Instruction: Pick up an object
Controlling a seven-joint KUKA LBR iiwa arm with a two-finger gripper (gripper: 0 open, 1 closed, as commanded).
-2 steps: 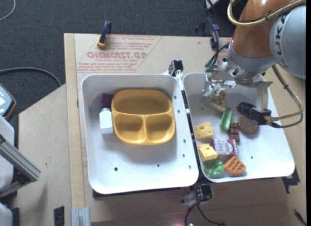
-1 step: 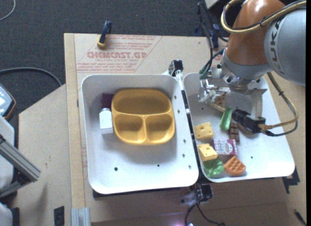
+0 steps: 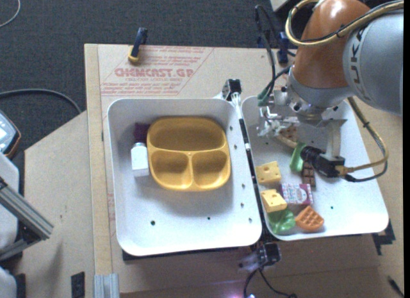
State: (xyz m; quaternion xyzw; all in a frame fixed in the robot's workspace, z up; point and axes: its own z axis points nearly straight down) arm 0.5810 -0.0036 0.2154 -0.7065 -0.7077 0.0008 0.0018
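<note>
Orange and grey, the arm (image 3: pixel 346 40) reaches in from the right and bends down over the far part of the right bin (image 3: pixel 368 194), its bulk covering much of that corner. The gripper (image 3: pixel 275 120) hangs low near the bin's far-left area, above a tan piece (image 3: pixel 288 138) that is partly hidden and hard to name; whether it is closed or released cannot be told. Nearer in that bin lie two yellow cheese wedges (image 3: pixel 269 173), a green piece (image 3: pixel 296 159), a pink packet (image 3: pixel 296 193), a waffle (image 3: pixel 309 218) and a green lump (image 3: pixel 282 222). The left bin (image 3: pixel 128 226) holds a yellow divided plate (image 3: pixel 188 152) with a small white bottle (image 3: pixel 139 160) just left of it.
</note>
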